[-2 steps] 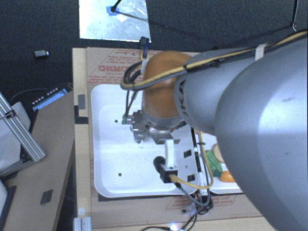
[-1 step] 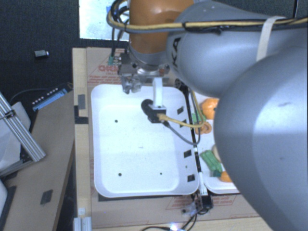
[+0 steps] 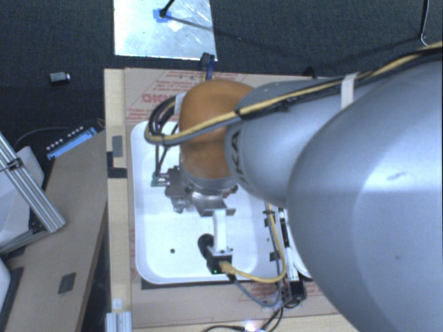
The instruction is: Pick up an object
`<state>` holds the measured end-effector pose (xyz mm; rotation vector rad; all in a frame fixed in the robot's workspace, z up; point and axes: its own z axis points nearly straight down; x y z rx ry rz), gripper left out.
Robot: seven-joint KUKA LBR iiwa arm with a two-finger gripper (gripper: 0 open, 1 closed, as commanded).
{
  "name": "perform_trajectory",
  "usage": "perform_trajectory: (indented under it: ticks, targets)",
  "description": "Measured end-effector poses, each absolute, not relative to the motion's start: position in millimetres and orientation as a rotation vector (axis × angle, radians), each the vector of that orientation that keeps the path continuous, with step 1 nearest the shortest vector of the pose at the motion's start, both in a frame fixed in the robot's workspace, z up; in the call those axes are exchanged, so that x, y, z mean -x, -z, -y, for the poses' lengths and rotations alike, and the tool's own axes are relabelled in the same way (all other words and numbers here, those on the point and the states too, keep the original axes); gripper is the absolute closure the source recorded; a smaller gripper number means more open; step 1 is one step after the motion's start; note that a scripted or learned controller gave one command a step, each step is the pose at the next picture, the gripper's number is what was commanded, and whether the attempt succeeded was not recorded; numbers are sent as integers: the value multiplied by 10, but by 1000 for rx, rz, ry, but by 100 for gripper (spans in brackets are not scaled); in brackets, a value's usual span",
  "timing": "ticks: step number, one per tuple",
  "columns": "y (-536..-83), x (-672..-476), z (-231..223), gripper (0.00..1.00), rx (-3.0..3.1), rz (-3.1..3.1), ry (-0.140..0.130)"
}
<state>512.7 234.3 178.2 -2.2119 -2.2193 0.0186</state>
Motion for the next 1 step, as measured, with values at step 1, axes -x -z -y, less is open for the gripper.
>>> perform_trajectory:
  ticks: [1]
  targets:
    - [-1975,-6021,-2341,100,2222,2227,11]
